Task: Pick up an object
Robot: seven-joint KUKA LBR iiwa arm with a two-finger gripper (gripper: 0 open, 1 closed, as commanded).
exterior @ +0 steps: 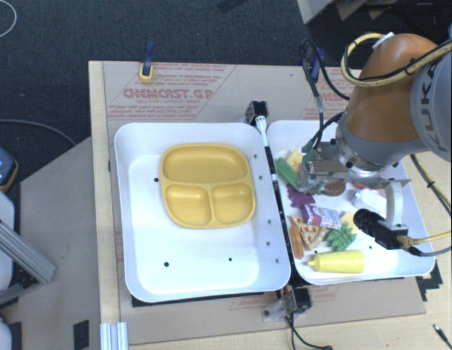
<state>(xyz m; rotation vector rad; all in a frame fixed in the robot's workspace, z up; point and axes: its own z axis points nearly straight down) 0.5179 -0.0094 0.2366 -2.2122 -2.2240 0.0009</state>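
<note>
Camera view: arm reaches in from right w/ gripper (311, 175) low over the right bin (419, 262), prob. because that's where the loose pickables sit: green piece (288, 172), purple bit (301, 200), pizza slice (306, 235), yellow mustard bottle (338, 261), broccoli (341, 237); can't tell whether it has hold of anything, wrist hides it; left bin (131, 217) carries just a yellow divided tray (208, 184); cardboard (171, 90) under the bins reads "CHEMCAST GP" in red; other print too small.

arm (390, 93): reaching in from right, bent downward | end effector (313, 177): lowered, pointing down
</note>
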